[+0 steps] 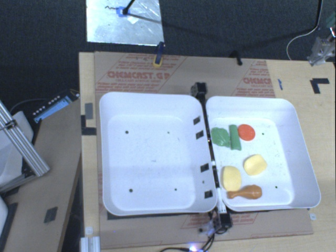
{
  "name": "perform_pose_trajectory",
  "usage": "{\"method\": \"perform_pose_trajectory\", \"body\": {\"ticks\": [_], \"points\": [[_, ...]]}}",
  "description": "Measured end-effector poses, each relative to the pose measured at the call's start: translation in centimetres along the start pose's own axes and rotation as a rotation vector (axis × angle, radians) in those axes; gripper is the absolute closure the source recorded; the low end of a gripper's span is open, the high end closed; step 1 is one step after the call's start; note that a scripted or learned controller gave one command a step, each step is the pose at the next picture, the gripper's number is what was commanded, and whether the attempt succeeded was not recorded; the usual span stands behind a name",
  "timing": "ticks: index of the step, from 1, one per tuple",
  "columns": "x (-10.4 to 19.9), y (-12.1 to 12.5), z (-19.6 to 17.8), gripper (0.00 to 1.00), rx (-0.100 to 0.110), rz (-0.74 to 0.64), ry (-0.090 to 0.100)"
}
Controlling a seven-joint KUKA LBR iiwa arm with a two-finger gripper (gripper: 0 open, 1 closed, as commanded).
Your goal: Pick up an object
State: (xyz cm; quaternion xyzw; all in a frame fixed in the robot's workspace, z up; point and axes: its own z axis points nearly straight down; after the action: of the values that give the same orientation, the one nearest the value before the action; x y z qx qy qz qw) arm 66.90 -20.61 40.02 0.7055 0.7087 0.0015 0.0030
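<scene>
The right bin (294, 140) holds several toy foods. A green leafy piece (220, 136) lies beside a darker green strip (234, 137). To their right sits a round red-orange piece (246, 132). Nearer the front lie two pale yellow lumps, one (255, 165) to the right and one (231, 177) to the left. A brown drumstick-shaped piece (245, 193) rests along the front wall.
The left bin (113, 140) stands against the right bin, joined by black clips (202, 151). Both rest on a brown cardboard sheet (136, 72). A shiny metal plate (123, 14) lies on the dark floor at the back. Cables (302, 35) hang at the top right.
</scene>
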Motion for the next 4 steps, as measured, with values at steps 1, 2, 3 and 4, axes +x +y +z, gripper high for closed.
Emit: {"method": "perform_pose_trajectory", "body": {"ticks": [1,2,3,4], "points": [[0.0,0.0,-4.7,1.0,-0.001,-0.001,0.0],[0.1,0.0,-7.9,1.0,0.001,-0.002,0.0],[0.0,0.0,-10.9,1.0,0.001,-0.001,0.0],[0.0,0.0,-13.7,1.0,0.001,-0.002,0.0]]}}
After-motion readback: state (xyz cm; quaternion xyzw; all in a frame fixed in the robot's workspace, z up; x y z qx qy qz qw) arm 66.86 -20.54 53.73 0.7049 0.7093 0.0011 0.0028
